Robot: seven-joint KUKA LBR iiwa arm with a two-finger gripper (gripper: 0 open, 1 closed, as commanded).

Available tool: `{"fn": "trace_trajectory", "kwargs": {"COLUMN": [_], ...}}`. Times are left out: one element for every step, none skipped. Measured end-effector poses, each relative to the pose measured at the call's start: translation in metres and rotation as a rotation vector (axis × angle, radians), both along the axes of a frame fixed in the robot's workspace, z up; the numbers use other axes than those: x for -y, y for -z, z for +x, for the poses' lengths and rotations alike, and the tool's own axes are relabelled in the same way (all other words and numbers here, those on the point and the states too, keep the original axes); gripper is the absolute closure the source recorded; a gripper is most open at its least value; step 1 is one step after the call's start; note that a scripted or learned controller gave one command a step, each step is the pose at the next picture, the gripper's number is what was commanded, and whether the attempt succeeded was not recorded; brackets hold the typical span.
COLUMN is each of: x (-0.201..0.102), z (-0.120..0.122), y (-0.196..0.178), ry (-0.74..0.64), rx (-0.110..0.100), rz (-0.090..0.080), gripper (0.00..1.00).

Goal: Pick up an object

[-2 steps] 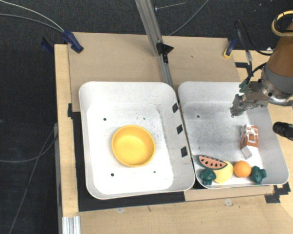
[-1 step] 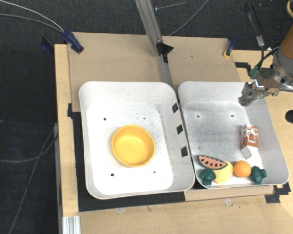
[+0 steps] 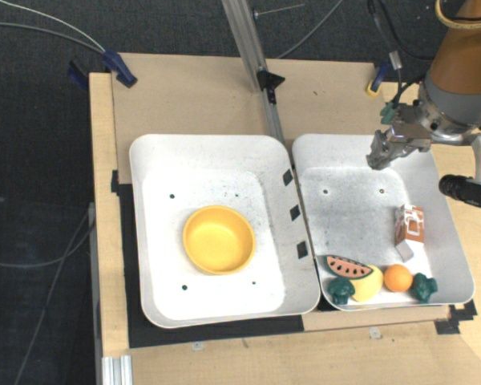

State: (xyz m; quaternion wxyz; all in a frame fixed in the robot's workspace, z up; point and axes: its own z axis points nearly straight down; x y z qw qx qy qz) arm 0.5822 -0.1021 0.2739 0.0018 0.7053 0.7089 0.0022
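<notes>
I am seeing the jaws (image 3: 382, 156) hovering over the right bin's (image 3: 354, 208) far edge; I cannot tell their state. The toys (image 3: 377, 275) are lying along its near edge.

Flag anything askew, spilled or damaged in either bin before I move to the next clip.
Nothing spilled or broken. The yellow bowl sits upright in the left bin. In the right bin, the small carton lies tipped on its side, and the toy foods crowd the near edge. The hand hangs over the far rim.
</notes>
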Motion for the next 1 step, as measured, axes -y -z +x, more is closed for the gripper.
{"fn": "trace_trajectory", "kwargs": {"x": [-0.0556], "z": [0.024], "y": [0.0124], "ry": [0.0], "rx": [0.0], "rz": [-0.001], "gripper": [1.0]}}
